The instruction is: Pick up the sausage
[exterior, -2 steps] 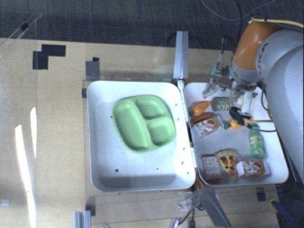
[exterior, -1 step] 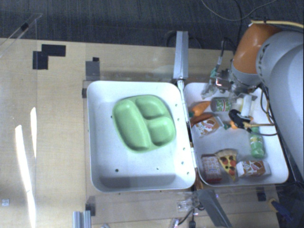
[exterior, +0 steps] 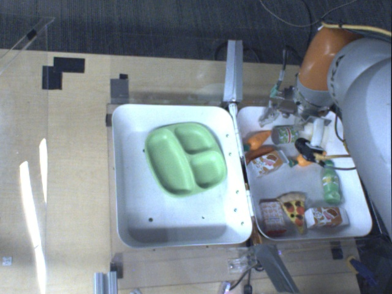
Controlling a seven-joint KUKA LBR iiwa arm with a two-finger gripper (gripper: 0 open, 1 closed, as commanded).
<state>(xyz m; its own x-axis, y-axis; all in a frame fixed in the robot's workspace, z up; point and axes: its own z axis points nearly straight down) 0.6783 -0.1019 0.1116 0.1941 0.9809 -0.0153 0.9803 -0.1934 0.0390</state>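
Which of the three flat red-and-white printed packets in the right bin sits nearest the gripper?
The upper red-and-white packet, by the right bin's left wall, closest to the gripper; the other two lie along the bin's near edge.

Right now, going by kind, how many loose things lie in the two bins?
Green divided plate: 1
Sausage: 1
Can: 1
Small orange piece: 1
Green bottle: 1
Pizza slice: 1
Printed packets: 3
Total: 9
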